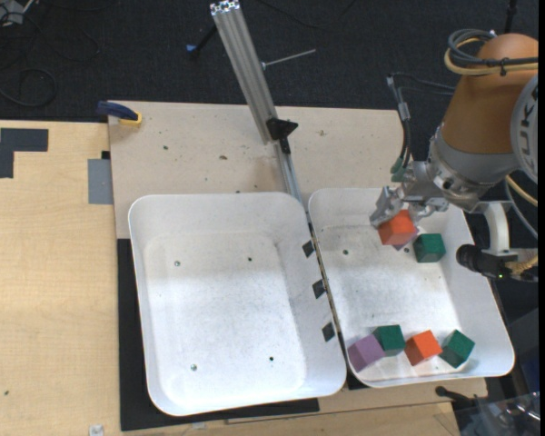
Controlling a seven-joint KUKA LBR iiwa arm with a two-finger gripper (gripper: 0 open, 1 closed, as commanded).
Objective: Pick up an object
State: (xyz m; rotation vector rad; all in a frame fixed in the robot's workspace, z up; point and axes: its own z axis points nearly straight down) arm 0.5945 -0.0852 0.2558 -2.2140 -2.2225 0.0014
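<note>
Over the right bin (490, 334), toward its 12 o'clock end, your end effector (401, 218) sits with an orange-red block (398, 230) between its fingers; they look clamped on it, though the block's lower edge is too close to the bin floor in this slanted view for you to tell whether it is lifted or resting. A green cube (429, 247) lies just beside it at 3 o'clock, near enough that you cannot tell whether the two touch.

Judge this as the lift stage of the pick. To do it well, raise straight up, with no sideways drift, so the green cube is not dragged or knocked and the block does not twist out of the grip. Go slowly at first and watch for a clear gap to open under the block; if the block tilts or slides between the fingers, the hold is on a corner rather than on flat faces, and you should set it down and regrasp squarely. Keep the wrist steady and clear of the bin's far wall.

The other pieces lie well apart at the bin's 6 o'clock end: a purple block (365, 351), a green block (390, 338), an orange block (423, 346) and another green one (457, 347), so they will not interfere. The left bin (145, 234) sits alongside on the worktop (191, 143); you need nothing from it for this step.
</note>
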